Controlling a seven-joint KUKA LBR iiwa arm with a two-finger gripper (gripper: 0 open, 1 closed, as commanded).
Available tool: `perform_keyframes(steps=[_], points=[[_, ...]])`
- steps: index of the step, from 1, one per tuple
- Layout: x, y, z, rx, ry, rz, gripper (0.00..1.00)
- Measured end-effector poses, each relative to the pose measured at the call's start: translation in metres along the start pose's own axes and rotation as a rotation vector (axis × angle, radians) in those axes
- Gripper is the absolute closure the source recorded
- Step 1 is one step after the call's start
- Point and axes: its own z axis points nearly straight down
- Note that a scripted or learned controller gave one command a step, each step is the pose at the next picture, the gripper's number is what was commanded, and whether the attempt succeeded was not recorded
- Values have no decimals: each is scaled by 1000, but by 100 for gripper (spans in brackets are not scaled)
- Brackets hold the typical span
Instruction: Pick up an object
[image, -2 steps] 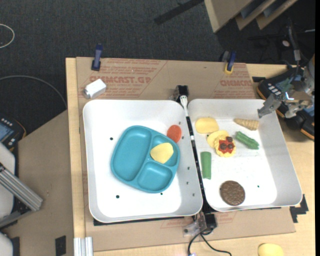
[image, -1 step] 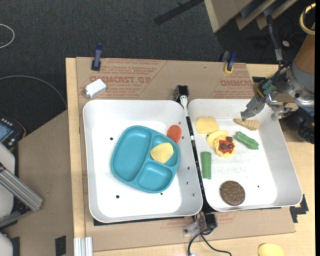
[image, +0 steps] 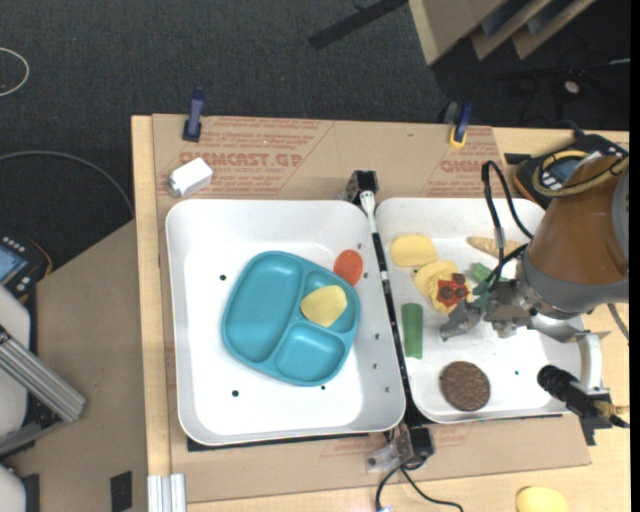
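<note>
The right bin (image: 520, 395) holds several toy foods. A yellow piece (image: 413, 250) lies at its back left. A yellow and red piece (image: 446, 288) rests near the middle, a green stick (image: 412, 330) lies along the left wall, and a brown round disc (image: 465, 385) sits at the front. My gripper (image: 468, 318) hangs low over the bin's middle, just right of the yellow and red piece and above the brown disc. A small green piece (image: 481, 271) and a tan piece (image: 487, 244) lie behind it. The arm's body hides the bin's right part.
The left bin (image: 200, 400) carries a blue divided plate (image: 270, 320) with a pale yellow piece (image: 324, 305) on it and an orange piece (image: 348, 265) at its back edge. A black divider strip (image: 385, 300) runs between the bins. A white block (image: 190, 177) sits on the bench behind.
</note>
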Motion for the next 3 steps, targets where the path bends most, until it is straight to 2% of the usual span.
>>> perform_keyframes(steps=[1,2,3], points=[[4,-19,-56,-22,-7,-1,0],[53,-18,-127,-25,-6,-7,0],[51,-19,-133,-21,-7,-2,100]])
